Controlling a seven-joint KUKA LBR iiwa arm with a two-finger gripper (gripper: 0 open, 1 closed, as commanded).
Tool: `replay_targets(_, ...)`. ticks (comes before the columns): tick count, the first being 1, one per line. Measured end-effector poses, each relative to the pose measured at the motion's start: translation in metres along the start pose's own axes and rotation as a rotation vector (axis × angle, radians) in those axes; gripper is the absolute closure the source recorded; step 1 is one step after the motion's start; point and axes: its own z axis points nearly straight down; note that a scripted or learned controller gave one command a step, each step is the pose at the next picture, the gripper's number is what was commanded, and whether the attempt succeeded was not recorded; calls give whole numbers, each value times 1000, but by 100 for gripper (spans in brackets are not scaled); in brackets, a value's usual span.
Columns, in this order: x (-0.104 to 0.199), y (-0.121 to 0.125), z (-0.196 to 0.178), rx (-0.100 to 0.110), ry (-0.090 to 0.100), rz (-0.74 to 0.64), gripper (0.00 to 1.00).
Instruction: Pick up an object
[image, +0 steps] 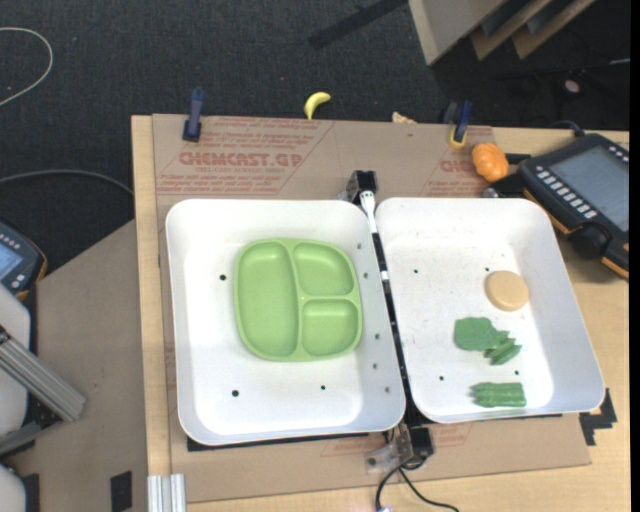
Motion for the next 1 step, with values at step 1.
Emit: replay_targets(1, 0, -74, 102, 28, 12, 6, 100)
